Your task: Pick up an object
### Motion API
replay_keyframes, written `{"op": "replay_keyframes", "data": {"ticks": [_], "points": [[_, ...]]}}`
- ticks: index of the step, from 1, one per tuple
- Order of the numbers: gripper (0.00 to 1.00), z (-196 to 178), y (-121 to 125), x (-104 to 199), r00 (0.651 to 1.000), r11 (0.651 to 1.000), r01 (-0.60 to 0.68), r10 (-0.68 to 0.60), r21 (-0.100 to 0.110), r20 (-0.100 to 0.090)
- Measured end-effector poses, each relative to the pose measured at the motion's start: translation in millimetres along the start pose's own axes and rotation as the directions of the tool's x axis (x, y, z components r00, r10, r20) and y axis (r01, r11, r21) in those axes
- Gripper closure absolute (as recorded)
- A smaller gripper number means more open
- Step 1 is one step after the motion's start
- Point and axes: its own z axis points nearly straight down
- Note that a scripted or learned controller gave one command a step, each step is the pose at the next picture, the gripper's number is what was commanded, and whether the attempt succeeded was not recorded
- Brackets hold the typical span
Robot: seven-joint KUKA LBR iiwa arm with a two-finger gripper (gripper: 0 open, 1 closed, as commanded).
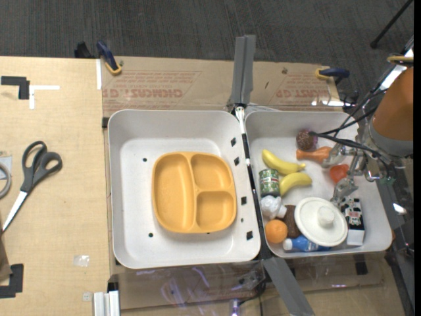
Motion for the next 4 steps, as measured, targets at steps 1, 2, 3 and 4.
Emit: {"op": "replay_keyframes", "data": {"ticks": [1,2,3,4], "points": [[0.0,0.8,-0.4,13.2,0.996,0.996,-0.093,0.093,0.0,-0.002],[1.0,-9.6,0.5,11.3,0.996,0.996,-0.089,0.089,0.001,0.003],[1.0,1.0,45.0,78.1,0.964,0.964,-0.267,0.267,0.0,-0.004],[1.0,2.6,74.4,11.0,0.817,0.817,-0.577,0.577,0.003,-0.005]]}}
